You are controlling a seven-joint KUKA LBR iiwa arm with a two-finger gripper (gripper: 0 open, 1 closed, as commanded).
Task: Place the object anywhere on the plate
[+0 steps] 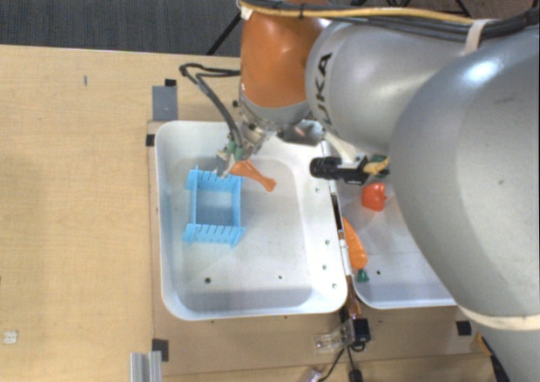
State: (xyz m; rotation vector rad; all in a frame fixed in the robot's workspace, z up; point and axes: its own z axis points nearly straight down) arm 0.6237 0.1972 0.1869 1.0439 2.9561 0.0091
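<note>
While the gripper [231,153] hangs in the left bin [173,228] right at the orange toy piece [253,173] beside the blue rack [213,208], can't tell if it's gripping, so I'd guess pickup stage, lift next.

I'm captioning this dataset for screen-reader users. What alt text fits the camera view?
A grey robot arm reaches from the right into the left white bin, its gripper at the end of a small orange object beside a blue slatted rack. The right bin holds a small red object and an orange carrot-like one by its left wall.
</note>
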